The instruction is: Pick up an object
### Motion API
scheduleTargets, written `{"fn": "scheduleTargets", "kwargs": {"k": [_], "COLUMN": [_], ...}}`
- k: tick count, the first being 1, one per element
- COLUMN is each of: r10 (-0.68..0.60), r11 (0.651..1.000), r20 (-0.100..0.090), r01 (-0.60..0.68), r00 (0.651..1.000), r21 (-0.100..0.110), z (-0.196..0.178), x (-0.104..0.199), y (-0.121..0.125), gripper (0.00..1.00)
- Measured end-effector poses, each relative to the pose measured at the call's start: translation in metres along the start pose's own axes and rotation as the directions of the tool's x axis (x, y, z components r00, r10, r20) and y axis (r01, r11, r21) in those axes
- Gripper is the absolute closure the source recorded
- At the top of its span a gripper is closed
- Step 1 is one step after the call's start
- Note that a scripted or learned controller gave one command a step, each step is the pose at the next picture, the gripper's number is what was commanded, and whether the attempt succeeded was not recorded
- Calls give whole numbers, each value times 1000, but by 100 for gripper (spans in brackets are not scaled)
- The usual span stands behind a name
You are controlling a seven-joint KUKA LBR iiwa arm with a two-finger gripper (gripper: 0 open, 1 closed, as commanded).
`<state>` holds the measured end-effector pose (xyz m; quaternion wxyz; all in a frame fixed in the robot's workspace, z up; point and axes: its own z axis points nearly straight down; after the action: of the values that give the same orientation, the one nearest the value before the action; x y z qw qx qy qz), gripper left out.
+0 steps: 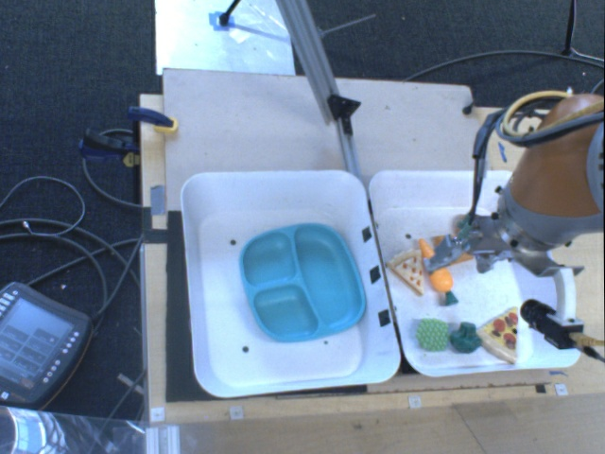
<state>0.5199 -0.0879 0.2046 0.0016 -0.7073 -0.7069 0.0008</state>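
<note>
Toy food lies scattered in the right bin [397, 192]: pizza slice [409, 272] near the bin's left wall, orange carrot [441, 281] just beside it with its green top pointing down, light green knobbly piece [432, 334] and darker green piece [463, 337] side by side near the front wall, second pizza slice [502, 333] with red dots just right of those. Another small orange bit [427, 248] shows above the first slice, close to the metal tip of the arm.

Pincer [454, 251] low over the right bin, reaching in from the right, its tip just above the carrot and beside the first pizza slice; cannot tell whether released or clenched, and nothing seen clearly between its parts. Grey arm with orange band [558, 159] behind it, cables looped above.

Left bin [213, 206] holds a blue divided plate [302, 280] with three sections, lying flat near the middle. Both bins side by side on the desk [255, 112]. Metal pole [312, 45] slanting down from the top toward the gap between the bins. Tablet [33, 339] and cables on the dark floor at left.
</note>
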Motion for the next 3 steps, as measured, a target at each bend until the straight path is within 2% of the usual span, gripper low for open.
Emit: {"fn": "scheduleTargets", "kwargs": {"k": [2,3], "r10": [0,1], "r11": [1000,1000], "r20": [0,1], "r01": [0,-1], "r00": [1000,1000], "r21": [1,-5], "z": [113,100], "x": [-5,-5], "y": [-6,-4], "gripper": [0,100]}}
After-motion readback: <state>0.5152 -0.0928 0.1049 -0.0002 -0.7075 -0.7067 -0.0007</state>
